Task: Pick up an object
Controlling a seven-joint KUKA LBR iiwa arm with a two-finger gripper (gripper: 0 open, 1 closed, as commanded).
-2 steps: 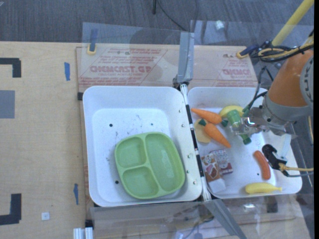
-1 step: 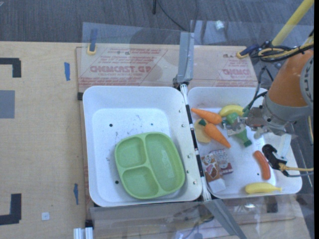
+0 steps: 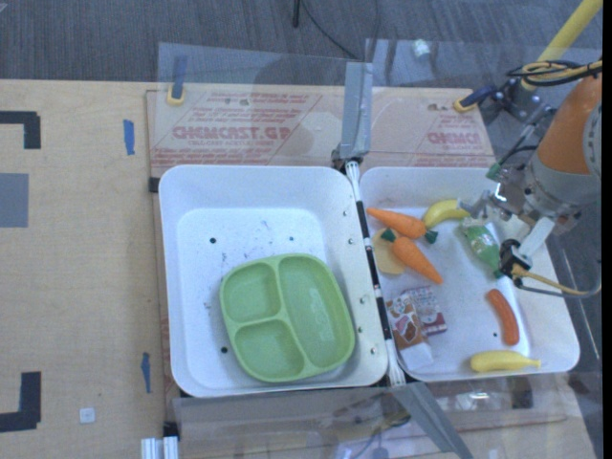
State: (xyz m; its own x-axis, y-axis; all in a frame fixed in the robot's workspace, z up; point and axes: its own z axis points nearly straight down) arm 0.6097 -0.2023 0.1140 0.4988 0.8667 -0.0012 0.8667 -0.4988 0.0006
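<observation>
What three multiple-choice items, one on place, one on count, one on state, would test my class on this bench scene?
1. Where does the green tray lie? A left bin B right bin C on the bench
2. How many carrots are there? A one B two C four
3. How does the green tray sit? A flat, hollows up B upside down C on edge

Key: 1 A, it rests inside the left bin. 2 B, two orange carrots, the second just below the first, lie in the right bin. 3 A, its three hollows face the camera.
</observation>
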